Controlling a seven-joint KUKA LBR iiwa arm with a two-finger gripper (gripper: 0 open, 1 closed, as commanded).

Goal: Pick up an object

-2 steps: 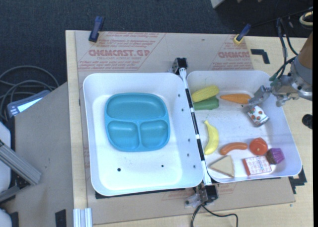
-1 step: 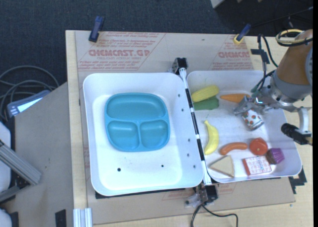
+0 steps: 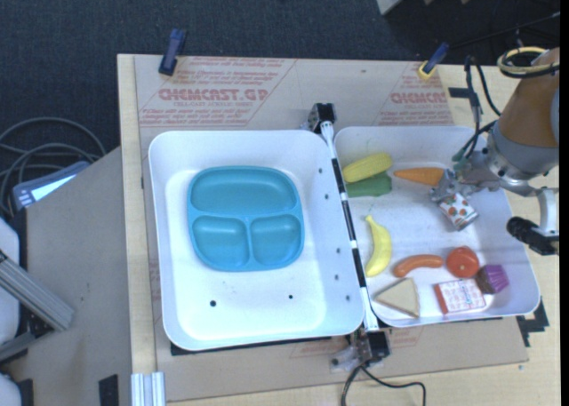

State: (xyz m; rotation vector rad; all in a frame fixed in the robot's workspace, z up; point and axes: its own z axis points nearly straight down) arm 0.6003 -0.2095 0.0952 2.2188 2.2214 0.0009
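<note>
The right bin holds several toy foods. Among them are a yellow corn cob on a green piece, an orange carrot, a banana, a red sausage and a tomato. My gripper reaches in from the right and hangs low over the bin's back half, just right of the carrot's tip. A small white block with red spots sits directly under it, touching or nearly touching. Whether the block is gripped is hidden.
The left bin bears a blue divided plate. At the right bin's front lie a sandwich wedge, a red-and-white box and a purple piece. Black clips join the bins at the middle ridge.
</note>
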